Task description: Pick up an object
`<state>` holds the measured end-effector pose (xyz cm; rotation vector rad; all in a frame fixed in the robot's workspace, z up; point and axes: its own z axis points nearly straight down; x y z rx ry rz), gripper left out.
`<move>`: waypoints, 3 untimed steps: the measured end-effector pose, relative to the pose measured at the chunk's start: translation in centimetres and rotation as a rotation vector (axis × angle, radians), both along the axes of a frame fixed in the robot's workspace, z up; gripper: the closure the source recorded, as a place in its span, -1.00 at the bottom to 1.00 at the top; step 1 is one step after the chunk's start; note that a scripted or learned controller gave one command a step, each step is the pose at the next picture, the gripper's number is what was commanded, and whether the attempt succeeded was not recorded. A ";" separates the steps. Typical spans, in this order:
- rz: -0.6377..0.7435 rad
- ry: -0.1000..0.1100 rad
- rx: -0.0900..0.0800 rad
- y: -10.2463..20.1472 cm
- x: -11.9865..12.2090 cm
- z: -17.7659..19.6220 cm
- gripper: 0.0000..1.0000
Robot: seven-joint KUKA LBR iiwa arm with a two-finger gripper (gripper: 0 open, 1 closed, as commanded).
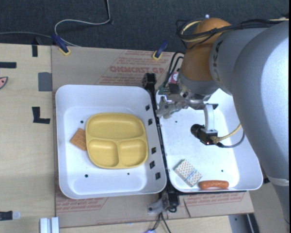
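My gripper (166,106) hangs low over the upper left corner of the right bin (233,169), close to the wall between the two bins. Nothing is visibly held in it. A small white packet with a dotted pattern (187,172) lies at the front of the right bin. Just beyond it, against the front rim, is an orange-red sausage (213,184). Both lie well in front of the gripper. In the left bin (72,101) rests a yellow divided plate (117,140), with a tan cracker (78,139) tucked at its left edge.
The grey arm and its orange band (203,57) cover the right bin's back and right side. A black part with a cable (205,133) hangs over the bin's middle. Cardboard (131,67) lies under the bins, held by clips at the back.
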<state>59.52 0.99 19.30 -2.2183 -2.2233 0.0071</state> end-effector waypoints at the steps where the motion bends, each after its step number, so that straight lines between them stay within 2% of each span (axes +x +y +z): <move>1: 0.001 0.002 -0.002 0.0 0.0 0.9 1.00; 3: 0.003 0.004 -0.004 0.0 0.0 2.8 1.00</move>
